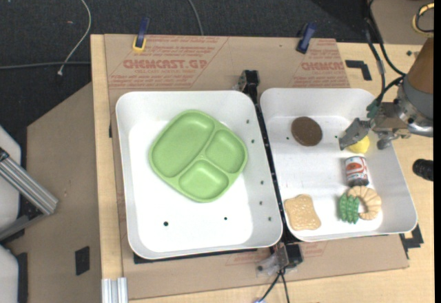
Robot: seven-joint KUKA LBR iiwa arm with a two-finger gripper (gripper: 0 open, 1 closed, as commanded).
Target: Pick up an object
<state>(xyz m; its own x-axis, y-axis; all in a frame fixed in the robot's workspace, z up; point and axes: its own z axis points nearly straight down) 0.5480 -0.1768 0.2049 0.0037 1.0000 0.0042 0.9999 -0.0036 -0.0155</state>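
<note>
1. A tan bread slice (302, 212) is lying at the near edge of the right bin (324, 103), beside a green toy (348, 209) and a ring-shaped pastry (369, 202).
2. The gripper (366, 135) is hovering with fingers spread and holding nothing, above a yellow object (358, 147) and just beyond a small can (356, 171).
3. Judging from this, it is lining up on the yellow object; descending straight and centring first should avoid nudging the can.
4. A brown disc (306, 131) is sitting apart; a green plate (198, 155) is occupying the left bin (131, 157).
</note>
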